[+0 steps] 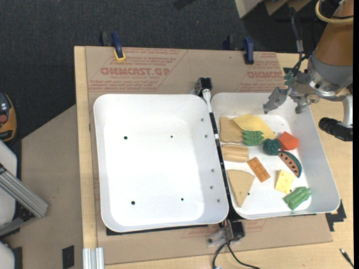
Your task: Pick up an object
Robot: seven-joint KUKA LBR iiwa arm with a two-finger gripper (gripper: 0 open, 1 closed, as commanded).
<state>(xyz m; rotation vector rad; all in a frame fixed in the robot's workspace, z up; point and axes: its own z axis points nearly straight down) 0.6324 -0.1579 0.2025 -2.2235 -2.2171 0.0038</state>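
The claw (287,101) hangs above the far edge of the right bin (328,190), its fingers spread and nothing between them. The nearest things below it are a yellow piece (255,123) and a green piece (252,137) that touches it. For a good grasp, I think it should go down straight over one piece that lies apart, such as the orange block (289,141). The other toy foods are crowded in this bin. The left bin (112,167) carries no objects.
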